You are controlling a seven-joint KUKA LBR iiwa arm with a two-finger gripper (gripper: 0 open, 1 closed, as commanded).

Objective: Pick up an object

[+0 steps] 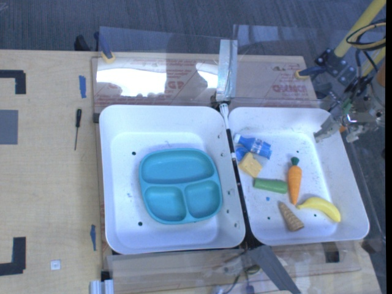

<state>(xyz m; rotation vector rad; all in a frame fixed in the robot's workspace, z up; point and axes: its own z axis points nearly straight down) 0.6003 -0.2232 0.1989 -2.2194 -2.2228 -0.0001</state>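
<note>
While poised over the right bin's (pixel 358 225) far right rim, the gripper (pixel 327 129) grasps nothing discernible; its state is unclear.

The arm (pixel 366 17) ran off the right and top edges, so most of it was cut away. The gripper (pixel 331 127) was small and cluttered with cables (its fingers could not be made out). The blue packet's (pixel 253 146) print was too small to read.

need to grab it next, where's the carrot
In the right bin, right of centre: the carrot lies lengthwise between the green piece and the banana.
</note>
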